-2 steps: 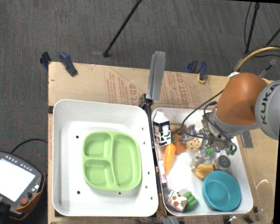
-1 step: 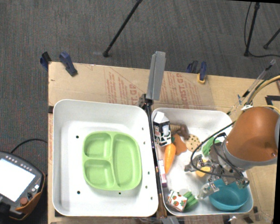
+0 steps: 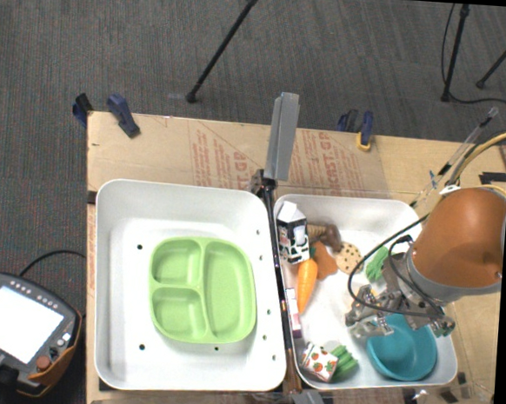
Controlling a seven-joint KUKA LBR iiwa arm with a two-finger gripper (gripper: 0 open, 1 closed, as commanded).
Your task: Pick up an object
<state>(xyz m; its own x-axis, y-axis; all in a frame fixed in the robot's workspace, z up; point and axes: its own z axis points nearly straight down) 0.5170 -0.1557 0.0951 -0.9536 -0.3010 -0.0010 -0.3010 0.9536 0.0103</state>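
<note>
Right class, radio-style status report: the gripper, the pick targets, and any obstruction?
Gripper low over right bin, above teal bowl. Carrot untouched. Orange wrist band hides bin's right side.

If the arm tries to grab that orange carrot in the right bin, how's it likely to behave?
The carrot looks like smooth moulded plastic, so probably stiff, light and a bit slippery. Its rounded, tapered body may roll or squirt out of a pinch. It lies close beside the milk carton, which could crowd the fingers.

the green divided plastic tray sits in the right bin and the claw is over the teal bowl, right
Not quite: the camera view shows the green divided plastic tray lying in the left shallow white bin, not the right one. The rest holds: the claw is over the teal bowl in the right shallow white bin.
</note>
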